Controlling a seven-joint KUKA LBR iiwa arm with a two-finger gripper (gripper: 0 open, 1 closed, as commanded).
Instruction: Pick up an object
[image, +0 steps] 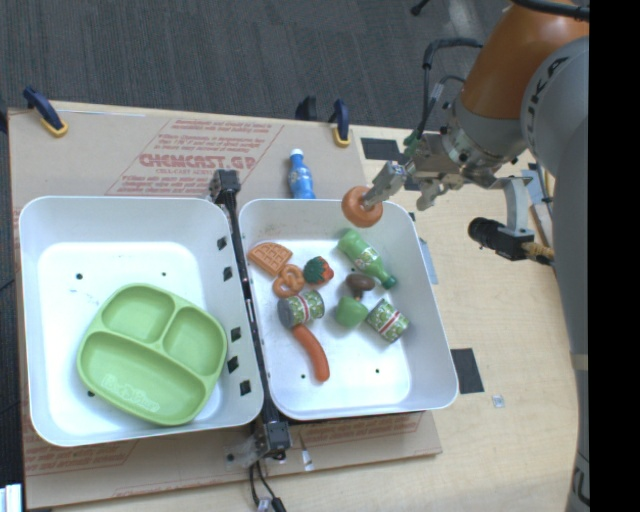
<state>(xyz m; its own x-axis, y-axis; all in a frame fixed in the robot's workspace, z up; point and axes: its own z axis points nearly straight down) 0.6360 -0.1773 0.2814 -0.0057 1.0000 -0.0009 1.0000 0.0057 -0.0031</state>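
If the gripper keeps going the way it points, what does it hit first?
The gripper points down-left with an orange ring at its tip. Continuing that way, it would likely meet the waffle first in the right bin, though depth is unclear.

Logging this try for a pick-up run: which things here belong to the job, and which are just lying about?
Job:
pincer, holding the donut over the right bin's far rim
toys left in that bin: green bottle, sausage, two cans

Lying about:
green tray in the left bin
blue bottle behind the bins
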